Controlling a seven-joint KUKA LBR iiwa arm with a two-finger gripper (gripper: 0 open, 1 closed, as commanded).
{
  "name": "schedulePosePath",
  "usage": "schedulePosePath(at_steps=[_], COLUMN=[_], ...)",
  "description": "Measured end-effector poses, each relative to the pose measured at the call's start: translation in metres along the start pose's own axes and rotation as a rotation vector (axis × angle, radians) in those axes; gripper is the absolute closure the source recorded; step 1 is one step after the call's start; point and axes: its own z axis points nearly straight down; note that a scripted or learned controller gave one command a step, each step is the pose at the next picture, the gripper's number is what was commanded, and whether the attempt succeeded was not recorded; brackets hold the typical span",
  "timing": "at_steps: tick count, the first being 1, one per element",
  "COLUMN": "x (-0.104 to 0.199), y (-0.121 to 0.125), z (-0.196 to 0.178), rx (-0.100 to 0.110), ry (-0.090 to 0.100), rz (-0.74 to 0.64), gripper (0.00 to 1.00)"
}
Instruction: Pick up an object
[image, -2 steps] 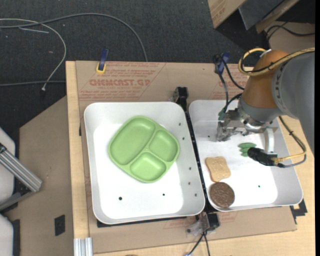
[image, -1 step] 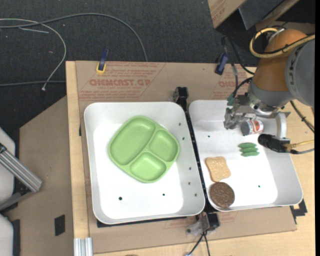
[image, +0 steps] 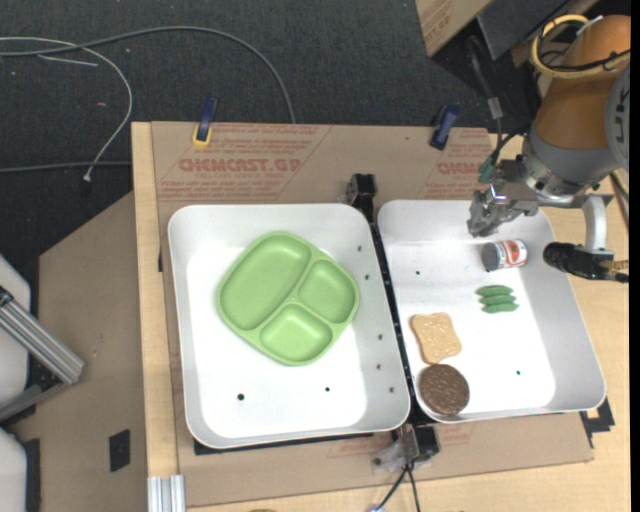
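Left bin (image: 200, 400) carries the green divided plate (image: 288, 297), sitting a touch toward its far edge. Right bin (image: 560, 390) has the smaller bits: a toast slice (image: 436, 336) near its left edge, a brown round cookie (image: 443, 389) at the near-left corner, green pea pods (image: 497, 298) mid-bin, and a small can (image: 504, 254) lying near the far edge. Gripper (image: 488, 222) hangs just above that can; whether its fingers are parted, I can't tell.

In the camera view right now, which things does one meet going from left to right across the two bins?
Green plate → toast → green pods. The cookie, the can and the gripper overlap these in left-right position, so I leave them out.
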Motion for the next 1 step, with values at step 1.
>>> schedulePosePath(at_steps=[1], x=[0.0017], y=[0.0005], z=[-0.0656], rx=[-0.001], ry=[0.000], rz=[-0.001], gripper=[1.00])
